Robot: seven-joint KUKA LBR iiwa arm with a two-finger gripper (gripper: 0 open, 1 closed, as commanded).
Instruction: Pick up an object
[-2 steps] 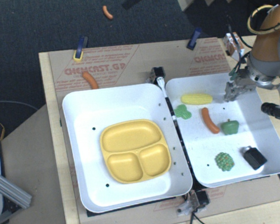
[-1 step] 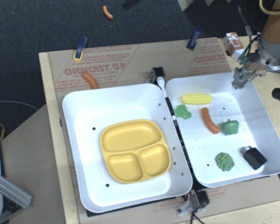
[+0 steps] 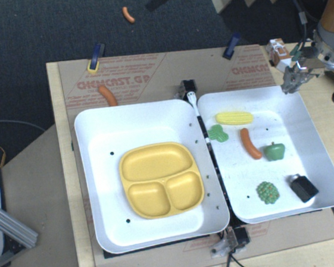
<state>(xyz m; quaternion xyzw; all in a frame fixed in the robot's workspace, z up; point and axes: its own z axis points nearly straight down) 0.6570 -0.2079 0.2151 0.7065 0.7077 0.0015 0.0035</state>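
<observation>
Claw (image 3: 293, 79) of mine hangs at the far right corner of the right bin (image 3: 318, 142), over its rim; whether it is apart or together, I cannot tell. In that bin lie a corn cob (image 3: 234, 117), a sausage (image 3: 251, 143), a green pepper (image 3: 274, 151), broccoli (image 3: 268, 192) and a black block (image 3: 303, 187). The left bin (image 3: 96, 144) holds a yellow divided tray (image 3: 160, 178).

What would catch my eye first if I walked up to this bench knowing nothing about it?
Probably the big yellow divided tray, sitting alone in the left white bin. Next, the scatter of toy food in the right white bin: a corn cob near the back, an orange sausage beside a green pepper, and a black block near the front corner. The gripper hangs over that bin's far right corner.
</observation>
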